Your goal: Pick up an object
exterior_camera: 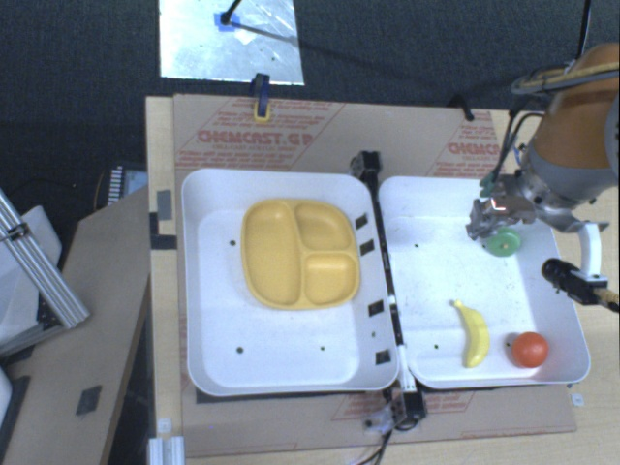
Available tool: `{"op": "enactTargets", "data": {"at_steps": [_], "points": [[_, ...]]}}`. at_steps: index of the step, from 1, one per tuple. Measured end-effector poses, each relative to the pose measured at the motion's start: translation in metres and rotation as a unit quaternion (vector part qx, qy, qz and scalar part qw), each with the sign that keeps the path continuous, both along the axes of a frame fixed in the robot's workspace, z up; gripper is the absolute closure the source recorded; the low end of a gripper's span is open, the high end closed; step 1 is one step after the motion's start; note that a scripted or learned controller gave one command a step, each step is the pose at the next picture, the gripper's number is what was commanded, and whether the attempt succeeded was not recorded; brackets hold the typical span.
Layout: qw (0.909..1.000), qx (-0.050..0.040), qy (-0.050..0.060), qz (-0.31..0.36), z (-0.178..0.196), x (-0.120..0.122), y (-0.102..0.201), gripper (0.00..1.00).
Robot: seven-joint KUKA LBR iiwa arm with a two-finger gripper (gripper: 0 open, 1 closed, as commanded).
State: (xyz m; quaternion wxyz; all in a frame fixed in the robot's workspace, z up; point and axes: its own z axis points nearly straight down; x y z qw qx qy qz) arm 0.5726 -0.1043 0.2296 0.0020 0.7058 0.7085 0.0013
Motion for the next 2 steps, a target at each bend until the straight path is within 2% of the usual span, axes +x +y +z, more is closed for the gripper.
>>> {"op": "enactTargets", "data": {"at_steps": [2], "points": [[1.0000, 0.0014, 0.000, 0.003, 0.015, 0.019, 0.112, 1.00]]}}
